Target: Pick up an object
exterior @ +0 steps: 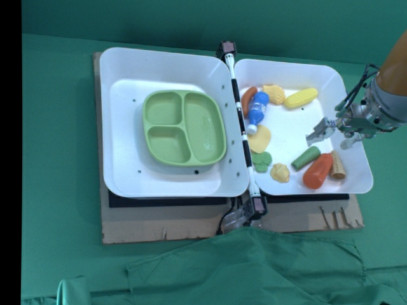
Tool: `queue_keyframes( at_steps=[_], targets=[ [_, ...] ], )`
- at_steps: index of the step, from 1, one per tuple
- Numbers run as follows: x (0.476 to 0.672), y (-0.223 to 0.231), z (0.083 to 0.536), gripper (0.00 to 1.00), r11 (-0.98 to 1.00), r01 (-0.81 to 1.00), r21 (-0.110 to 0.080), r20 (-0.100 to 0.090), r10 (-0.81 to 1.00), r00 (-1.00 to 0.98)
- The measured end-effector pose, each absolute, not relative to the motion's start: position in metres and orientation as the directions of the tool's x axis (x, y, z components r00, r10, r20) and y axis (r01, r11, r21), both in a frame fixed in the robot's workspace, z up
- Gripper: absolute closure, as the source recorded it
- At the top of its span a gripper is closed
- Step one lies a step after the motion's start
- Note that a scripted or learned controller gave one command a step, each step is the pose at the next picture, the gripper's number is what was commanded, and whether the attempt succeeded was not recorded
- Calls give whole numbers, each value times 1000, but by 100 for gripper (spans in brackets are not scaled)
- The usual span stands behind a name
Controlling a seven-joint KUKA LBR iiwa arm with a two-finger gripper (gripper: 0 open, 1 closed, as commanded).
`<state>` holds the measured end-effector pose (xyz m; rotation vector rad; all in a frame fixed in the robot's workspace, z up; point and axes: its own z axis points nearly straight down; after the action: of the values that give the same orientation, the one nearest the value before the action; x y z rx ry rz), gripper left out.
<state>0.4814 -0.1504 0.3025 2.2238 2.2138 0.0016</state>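
My gripper [335, 136] hangs over the right side of the right bin [331, 78], its two fingers spread open with nothing between them. Just below it lie a green cucumber [306, 157], a red-orange carrot [317, 171] and a waffle cone [338, 166]. Further left in the same bin are a blue bottle [256, 112], an orange-red sausage [248, 99], a corn cob [301, 97], a yellow chip-like piece [275, 93], a flat yellow slice [260, 138], a green broccoli piece [261, 161] and a small yellow shell shape [280, 173].
The left bin [121, 94] holds a light green divided plate [184, 128]. A black-and-white divider bar [240, 126] runs between the bins. Cardboard [159, 224] lies under them, and green cloth [254, 265] bunches at the front.
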Motion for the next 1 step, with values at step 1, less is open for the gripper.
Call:
queue_keyframes(
  at_steps=[1],
  targets=[
    [481, -150, 303, 0, -4, 1000, 3, -2, 1000, 4]
  ],
)
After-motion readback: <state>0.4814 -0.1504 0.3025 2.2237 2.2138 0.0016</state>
